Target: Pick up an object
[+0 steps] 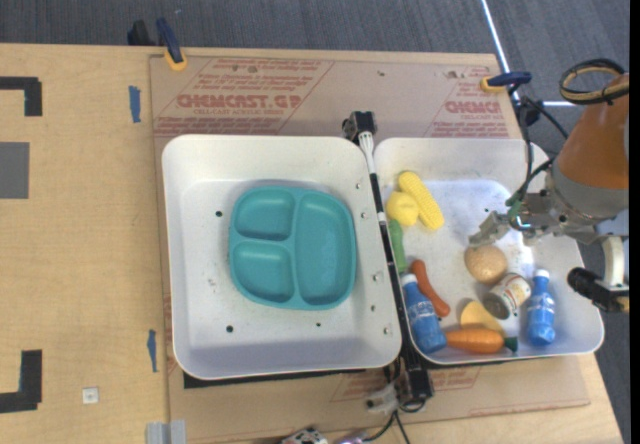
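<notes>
- Tool (497, 225) was positioned over the right bin (590, 337), at the end of the grey arm with the orange band (598, 147) entering from the right.
- Whether its fingers were apart or together could not be determined from this view, and nothing could be seen held in it.
- Potato (486, 263) lay in the right bin just below the tool; contact between them could not be confirmed.
- Small can (512, 292) lay beside the potato, with a blue bottle (540, 310) to its right near the bin's front rim.
- Yellow wedge (476, 313) and carrot (475, 339) lay along the front of the bin.
- Second blue bottle (424, 315) and a red-orange sausage (428, 287) lay near the bin's left wall.
- Corn cob (419, 200) rested at the upper left of the right bin, beside another yellow item (401, 209).
- Left bin (200, 172) held a teal divided plate (294, 245), lying flat near its centre.
- Both bins sat side by side on a cardboard sheet (250, 97) on the surface (70, 232).
</notes>
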{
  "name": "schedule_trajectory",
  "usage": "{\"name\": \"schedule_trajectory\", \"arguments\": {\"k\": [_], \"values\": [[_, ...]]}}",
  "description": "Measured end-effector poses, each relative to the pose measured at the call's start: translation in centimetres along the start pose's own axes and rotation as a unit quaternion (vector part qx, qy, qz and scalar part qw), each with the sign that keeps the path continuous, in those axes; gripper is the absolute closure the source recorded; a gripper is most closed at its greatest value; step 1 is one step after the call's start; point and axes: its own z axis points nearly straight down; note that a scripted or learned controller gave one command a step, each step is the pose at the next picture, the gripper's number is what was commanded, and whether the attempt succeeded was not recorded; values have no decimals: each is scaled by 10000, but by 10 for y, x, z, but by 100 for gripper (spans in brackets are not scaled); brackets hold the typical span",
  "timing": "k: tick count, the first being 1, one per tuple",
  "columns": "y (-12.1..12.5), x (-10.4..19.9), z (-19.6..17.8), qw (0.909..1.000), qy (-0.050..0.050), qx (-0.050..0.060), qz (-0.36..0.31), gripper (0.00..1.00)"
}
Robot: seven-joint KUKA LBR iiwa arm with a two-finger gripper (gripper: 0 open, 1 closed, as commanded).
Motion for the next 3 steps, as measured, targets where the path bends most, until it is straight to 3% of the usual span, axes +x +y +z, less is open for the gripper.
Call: {"name": "schedule_trajectory", "arguments": {"k": [1,2,3], "values": [[-69,10,18,9978,-4,-16,-655,0],[-67,9,7,9979,-21,-51,-649,100],[-76,105,-81,9987,-1,-6,-502,100]]}}
